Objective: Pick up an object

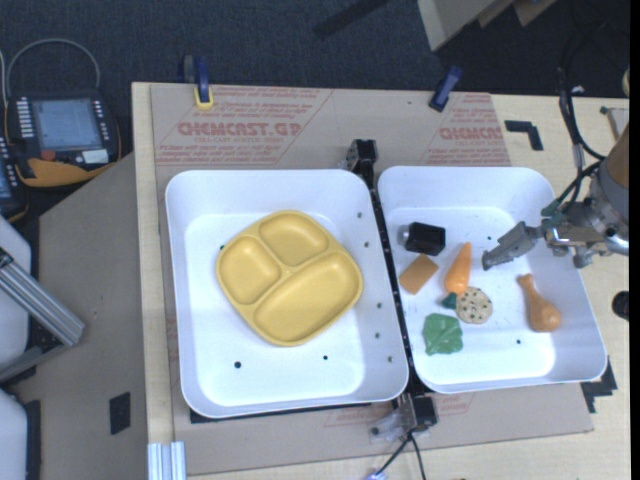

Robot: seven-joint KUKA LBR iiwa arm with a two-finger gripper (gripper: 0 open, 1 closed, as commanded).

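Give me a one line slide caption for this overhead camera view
Gripper hovers over the right bin of toy food; yellow divided plate in the left bin.

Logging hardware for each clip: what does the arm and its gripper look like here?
The gripper is grey metal with slim, darker jaws tapering toward their tips, mounted on a blockier silver-grey wrist body. Black cables loop above it at the right edge. A bit of the arm behind looks grey-tan; any markings are too small to tell.

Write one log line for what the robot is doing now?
gripper: over right bin, holding nothing | nearest: carrot | yellow plate: left bin
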